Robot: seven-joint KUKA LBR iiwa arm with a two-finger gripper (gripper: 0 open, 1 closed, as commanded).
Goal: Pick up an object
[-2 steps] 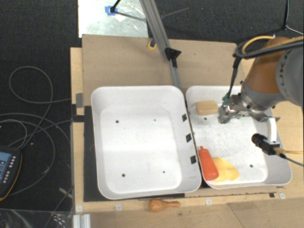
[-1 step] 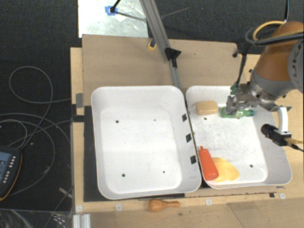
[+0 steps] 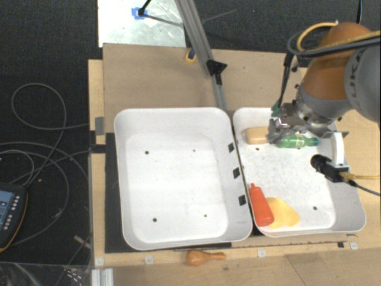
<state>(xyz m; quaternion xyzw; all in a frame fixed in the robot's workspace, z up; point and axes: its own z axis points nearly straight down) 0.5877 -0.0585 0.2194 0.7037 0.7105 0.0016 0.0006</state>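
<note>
The right bin point(image 3: 345, 219) holds a green bottle point(image 3: 297, 141), a tan block point(image 3: 256, 136), an orange-red bottle point(image 3: 260, 204) and a yellow soft piece point(image 3: 284, 213). My gripper point(image 3: 281, 133) reaches down at the bin's far side, its tip right at the left end of the green bottle and beside the tan block. The wrist body hides the fingers, so their hold on the bottle is unclear. The orange-red bottle lies along the bin's left wall near the front, partly over the yellow piece.
The left bin point(image 3: 172, 177) sits beside the right one, joined by black clips. A tan wooden piece point(image 3: 205, 256) lies on the bench in front of the bins. A grey pole point(image 3: 199, 34) slants in from the top. A black attachment point(image 3: 326, 165) juts off the wrist.
</note>
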